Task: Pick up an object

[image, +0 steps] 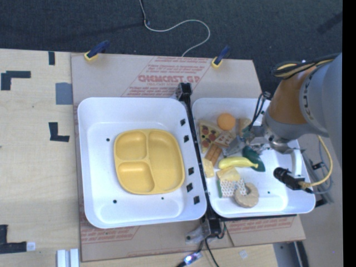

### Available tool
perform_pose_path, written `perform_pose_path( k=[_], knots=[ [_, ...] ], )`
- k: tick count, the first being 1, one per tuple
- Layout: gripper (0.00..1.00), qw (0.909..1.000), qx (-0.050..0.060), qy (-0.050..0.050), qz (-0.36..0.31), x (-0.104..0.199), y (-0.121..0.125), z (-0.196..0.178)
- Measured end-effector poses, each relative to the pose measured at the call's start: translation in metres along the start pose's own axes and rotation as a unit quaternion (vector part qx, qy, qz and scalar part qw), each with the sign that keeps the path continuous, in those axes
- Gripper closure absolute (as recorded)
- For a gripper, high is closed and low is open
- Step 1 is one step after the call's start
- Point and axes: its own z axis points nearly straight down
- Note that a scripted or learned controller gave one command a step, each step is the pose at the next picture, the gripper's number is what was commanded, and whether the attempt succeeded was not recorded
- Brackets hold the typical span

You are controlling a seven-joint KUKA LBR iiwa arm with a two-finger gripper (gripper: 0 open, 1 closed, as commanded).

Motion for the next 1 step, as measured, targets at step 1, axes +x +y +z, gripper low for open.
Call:
perform_pose_path(
  k=[1],
  knots=[
    [1.0,1.0,-0.001,0.0,0.0,0.0001,0.0006,-0.0127]
  ],
)
